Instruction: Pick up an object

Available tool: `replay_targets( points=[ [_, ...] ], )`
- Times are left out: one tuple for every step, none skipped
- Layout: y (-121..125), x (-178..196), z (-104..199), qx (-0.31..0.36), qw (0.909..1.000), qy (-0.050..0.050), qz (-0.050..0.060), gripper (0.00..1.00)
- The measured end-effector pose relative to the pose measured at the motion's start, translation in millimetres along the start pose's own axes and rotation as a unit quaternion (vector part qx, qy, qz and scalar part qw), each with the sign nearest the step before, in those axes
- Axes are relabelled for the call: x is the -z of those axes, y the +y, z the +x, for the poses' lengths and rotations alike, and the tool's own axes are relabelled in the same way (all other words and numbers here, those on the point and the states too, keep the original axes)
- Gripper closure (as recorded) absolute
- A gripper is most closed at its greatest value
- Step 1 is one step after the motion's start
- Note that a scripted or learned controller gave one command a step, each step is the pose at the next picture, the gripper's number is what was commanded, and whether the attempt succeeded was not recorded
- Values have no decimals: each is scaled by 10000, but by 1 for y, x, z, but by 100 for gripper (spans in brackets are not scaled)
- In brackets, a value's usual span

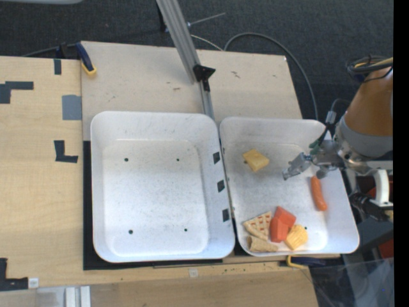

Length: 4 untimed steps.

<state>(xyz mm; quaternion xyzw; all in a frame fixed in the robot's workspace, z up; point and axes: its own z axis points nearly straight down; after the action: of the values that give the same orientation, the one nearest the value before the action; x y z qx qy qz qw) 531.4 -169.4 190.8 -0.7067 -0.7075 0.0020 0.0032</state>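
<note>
The right bin holds a yellow cheese-like block near its middle. An orange carrot-like stick lies by its right wall. At the front edge sit a waffle-patterned piece, a red-orange wedge and a small yellow ridged piece. My gripper hangs over the right part of this bin, between the yellow block and the carrot stick, just left of and above the stick. Nothing shows between its fingers.
The left bin stands beside the right one. A metal pole slants up from the bins' back edge, with a cable looping behind it. Wooden boards and taped marks lie to the left.
</note>
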Motion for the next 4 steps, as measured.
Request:
replay_targets(
  points=[
    [-10, -51, 3, -2, 10000, -2, -2, 0],
    [-10, -103, 3, -2, 10000, -16, -32, 0],
    [-10, -91, 4, 2, 10000, -8, -30, 100],
    [-12, -49, 6, 0, 10000, -12, -47, 100]
  ],
)
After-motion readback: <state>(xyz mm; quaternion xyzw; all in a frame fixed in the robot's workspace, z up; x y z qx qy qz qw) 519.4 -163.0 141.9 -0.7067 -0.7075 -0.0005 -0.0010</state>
